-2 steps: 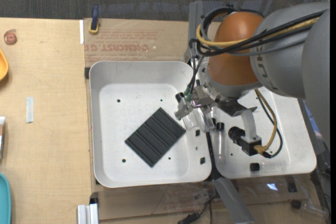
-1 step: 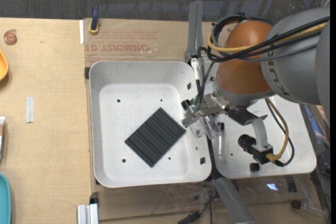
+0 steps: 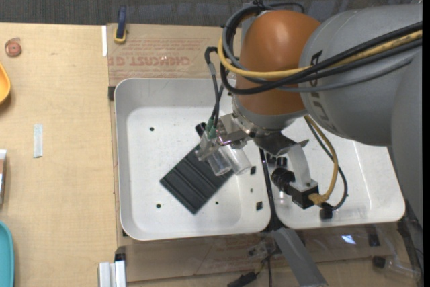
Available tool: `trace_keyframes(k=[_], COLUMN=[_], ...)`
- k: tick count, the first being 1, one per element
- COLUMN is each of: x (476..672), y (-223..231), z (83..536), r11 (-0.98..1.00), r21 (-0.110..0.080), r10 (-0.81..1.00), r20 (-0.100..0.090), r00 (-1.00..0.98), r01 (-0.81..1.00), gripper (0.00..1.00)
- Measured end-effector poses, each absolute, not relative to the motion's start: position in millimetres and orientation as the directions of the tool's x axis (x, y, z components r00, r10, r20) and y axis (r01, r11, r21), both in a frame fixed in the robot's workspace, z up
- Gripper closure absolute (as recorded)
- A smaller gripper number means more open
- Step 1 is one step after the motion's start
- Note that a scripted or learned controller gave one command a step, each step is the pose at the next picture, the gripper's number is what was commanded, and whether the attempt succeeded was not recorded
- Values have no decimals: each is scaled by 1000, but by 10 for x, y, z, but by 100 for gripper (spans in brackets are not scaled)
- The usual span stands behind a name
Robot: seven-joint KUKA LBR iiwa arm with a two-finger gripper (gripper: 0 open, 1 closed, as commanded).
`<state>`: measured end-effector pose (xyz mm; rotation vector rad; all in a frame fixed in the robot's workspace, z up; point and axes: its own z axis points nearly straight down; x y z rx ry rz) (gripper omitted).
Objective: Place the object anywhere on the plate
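From my remote view the arm (image 3: 363, 70) is a bulky, smooth grey casting. I note the rounded orange band (image 3: 272, 60) just above the wrist. Black and yellow cables (image 3: 269, 74) loop across the orange dome and run right along the grey link. The wrist hardware below is silver metal with black brackets. A yellow-black cable (image 3: 334, 178) curls to a black connector near it.
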<state>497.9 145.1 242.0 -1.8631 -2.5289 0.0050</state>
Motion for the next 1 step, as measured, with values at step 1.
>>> trace_keyframes(k=[1], x=[4980], y=[1449], z=[2422], r11=[296], r21=[-3], r10=[955], r20=[-1], r00=[-296], r01=[955], gripper=[0])
